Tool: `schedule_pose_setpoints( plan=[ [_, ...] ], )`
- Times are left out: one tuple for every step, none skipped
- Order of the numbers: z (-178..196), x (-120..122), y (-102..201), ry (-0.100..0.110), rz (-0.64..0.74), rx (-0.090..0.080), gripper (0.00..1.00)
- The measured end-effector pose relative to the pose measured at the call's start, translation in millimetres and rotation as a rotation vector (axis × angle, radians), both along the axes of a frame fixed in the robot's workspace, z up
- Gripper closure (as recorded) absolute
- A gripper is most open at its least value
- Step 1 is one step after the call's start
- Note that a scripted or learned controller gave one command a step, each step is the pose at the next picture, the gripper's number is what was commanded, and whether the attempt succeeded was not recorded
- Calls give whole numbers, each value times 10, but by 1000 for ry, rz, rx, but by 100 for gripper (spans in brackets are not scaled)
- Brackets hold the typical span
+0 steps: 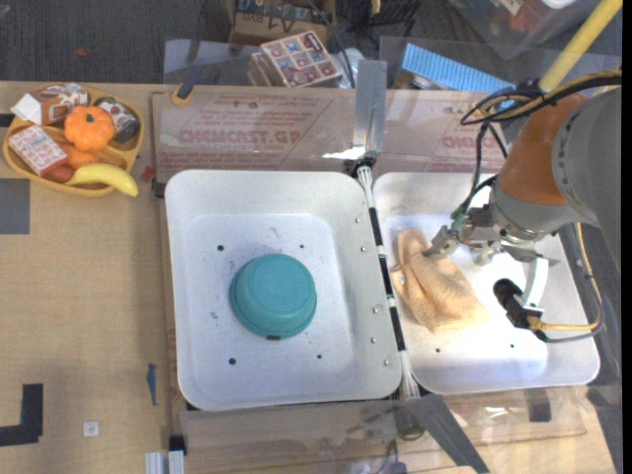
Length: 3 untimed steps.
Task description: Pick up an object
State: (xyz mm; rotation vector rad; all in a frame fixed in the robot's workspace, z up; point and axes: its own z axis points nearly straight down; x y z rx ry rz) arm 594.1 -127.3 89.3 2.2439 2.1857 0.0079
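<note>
Two-finger gripper point(434, 248) touches the crumpled tan cloth point(434, 286) by the right white bin's point(568, 363) left wall; grip state indeterminate. Inverted teal bowl point(274, 295) sits mid left white bin point(193, 225).

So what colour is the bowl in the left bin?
Teal, seen in the camera view: bowl.

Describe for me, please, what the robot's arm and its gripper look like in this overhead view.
The arm is a thick, rounded grey tube with a broad orange band above the wrist. Black cables loop beside the band. Below it sits a grey metallic gripper that narrows to slim jaws. A black cylindrical part with a thin yellowish cable hangs off the wrist.
</note>
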Motion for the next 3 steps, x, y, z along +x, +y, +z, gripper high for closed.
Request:
schedule_pose_setpoints(
  plan=[
    [-3, -28, -845, 1, 102, 5, 0],
    [1, -169, 134, 1, 137, 2, 0],
    [6, -526, 274, -1, 333, -2, 0]
  ],
)
